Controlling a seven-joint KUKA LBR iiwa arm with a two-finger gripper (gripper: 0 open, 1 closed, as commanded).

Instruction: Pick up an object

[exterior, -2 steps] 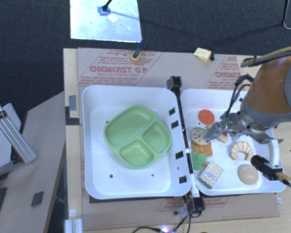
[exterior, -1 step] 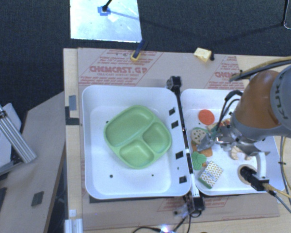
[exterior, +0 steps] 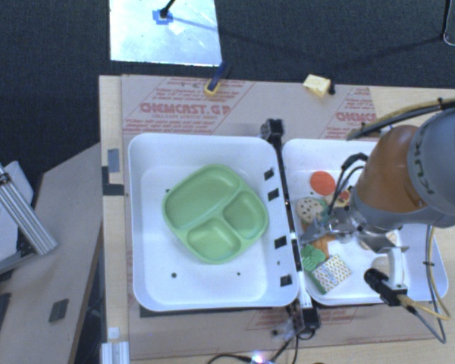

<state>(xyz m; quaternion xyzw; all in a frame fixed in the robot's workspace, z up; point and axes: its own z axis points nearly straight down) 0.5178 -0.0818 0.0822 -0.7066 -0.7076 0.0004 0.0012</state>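
Dark carpet is surrounding the bench, whose board is carrying two white bins. You are seeing the left bin holding a green divided plate; the right bin is holding an orange piece, a checked packet and other small items. The arm is hanging over these; whether its pincer is apart or together, you cannot tell. Nothing is visibly lifted, so the pick is probably remaining.
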